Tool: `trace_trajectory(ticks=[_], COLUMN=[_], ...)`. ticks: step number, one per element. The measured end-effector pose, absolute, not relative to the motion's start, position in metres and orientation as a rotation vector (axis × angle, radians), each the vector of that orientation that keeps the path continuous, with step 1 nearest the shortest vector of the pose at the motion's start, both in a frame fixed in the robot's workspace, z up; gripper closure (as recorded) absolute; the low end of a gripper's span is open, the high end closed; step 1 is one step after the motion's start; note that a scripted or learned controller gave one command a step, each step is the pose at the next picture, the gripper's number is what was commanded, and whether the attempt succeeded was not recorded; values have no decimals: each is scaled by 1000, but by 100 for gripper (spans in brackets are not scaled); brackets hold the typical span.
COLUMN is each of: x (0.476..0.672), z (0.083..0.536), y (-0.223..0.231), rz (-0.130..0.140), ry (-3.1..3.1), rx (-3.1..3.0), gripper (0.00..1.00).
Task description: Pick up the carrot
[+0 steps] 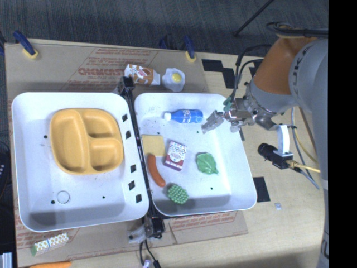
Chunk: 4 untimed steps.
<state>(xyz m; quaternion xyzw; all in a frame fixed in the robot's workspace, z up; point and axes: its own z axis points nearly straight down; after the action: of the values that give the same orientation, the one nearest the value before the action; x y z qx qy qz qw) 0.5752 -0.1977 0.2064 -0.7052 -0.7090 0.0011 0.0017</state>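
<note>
the carrot (155, 170) lay in the right bin (237, 166), tight against its left wall. its long axis ran from far-left to near-right, only a little off the line of that wall, with the far end up by a yellow flat piece (153, 145) and the near end pointing toward a green dotted ball (178, 194). which end was the tip i couldn't tell, it just looked like an orange stick.

the gripper (212, 121) hung over the far right part of the same bin, well apart from the carrot, which sat to its left and nearer the camera. the fingers (207, 125) angled down and left toward the blue bottle (184, 116) and had nothing between them; how wide they were spread i couldn't tell from this angle.

between the carrot and the gripper were a small red and white carton (176, 156) and a green leafy thing (207, 163). the left bin (28, 149) held a yellow divided tray (86, 138).

both bins sat on printed cardboard (106, 66) laid on a pale wooden tabletop (279, 222). past the far edge of the bins were a small brown carton (139, 74) and a white and yellow item (174, 79). blue clamps (25, 43) held the cardboard at the far side. beyond that the floor looked dark grey.
</note>
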Motion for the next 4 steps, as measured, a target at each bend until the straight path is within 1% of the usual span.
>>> trace_trajectory(ticks=[1,2,3,4], x=[569,536,542,531], z=[154,191,191,191], y=[-127,-18,34,12], rz=[4,5,6,6], ry=[-2335,-2185,-1519,-1030], rx=[-2097,-2250,-2746,-2964], gripper=[0,0,0,0])
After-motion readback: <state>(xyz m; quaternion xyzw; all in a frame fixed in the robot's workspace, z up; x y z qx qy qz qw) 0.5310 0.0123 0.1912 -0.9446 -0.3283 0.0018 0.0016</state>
